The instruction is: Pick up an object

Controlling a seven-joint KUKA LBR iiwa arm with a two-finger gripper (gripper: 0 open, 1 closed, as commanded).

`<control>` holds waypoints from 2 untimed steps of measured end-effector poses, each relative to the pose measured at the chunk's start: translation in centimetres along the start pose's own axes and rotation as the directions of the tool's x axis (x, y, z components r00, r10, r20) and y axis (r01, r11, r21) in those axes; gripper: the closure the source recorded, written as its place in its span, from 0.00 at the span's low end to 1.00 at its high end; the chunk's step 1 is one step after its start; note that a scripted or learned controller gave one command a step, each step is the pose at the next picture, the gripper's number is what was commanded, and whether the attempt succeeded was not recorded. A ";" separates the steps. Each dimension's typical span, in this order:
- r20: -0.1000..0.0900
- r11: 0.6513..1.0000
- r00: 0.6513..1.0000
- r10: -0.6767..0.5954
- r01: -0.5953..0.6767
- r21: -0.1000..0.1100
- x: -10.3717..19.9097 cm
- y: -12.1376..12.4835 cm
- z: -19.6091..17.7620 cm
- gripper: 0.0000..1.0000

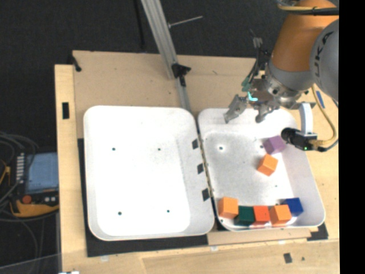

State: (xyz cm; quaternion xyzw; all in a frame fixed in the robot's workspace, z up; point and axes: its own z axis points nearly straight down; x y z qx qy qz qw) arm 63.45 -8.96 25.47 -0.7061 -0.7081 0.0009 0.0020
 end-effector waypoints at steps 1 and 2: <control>0.000 1.000 1.000 0.000 0.000 -0.005 0.0 0.1 -0.2 0.00; 0.004 1.000 1.000 0.005 -0.005 0.001 -0.2 -0.1 6.1 0.00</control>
